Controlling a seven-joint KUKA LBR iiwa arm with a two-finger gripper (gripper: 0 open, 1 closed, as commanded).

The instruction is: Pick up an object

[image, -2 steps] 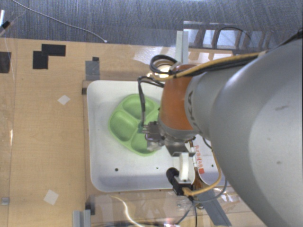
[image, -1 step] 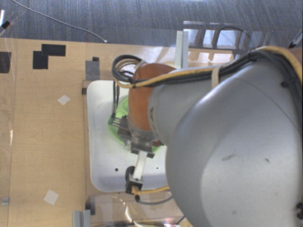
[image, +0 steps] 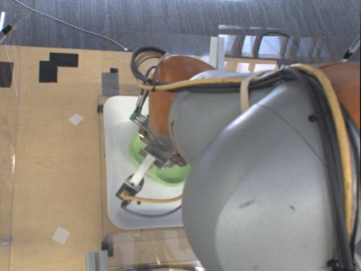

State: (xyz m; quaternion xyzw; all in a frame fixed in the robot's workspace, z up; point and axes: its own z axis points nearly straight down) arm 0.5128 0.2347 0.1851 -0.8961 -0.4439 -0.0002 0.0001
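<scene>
The pale wooden bench (image: 51, 151) meets dark ribbed flooring (image: 169, 10) at its far edge. The grey arm (image: 271, 168) overhangs a white bin (image: 115, 151) holding a lime-green item (image: 135, 148). I cannot tell the jaws' state.

One camera here, sitting above the worktop (image: 51, 151) and looking down at a slant on the white bin (image: 115, 208); the arm (image: 271, 168) is looming close right of it.

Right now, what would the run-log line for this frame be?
arm: grey arm over shallow white bin | object: pale green rounded item partly under wrist | grasp: unconfirmed
</scene>
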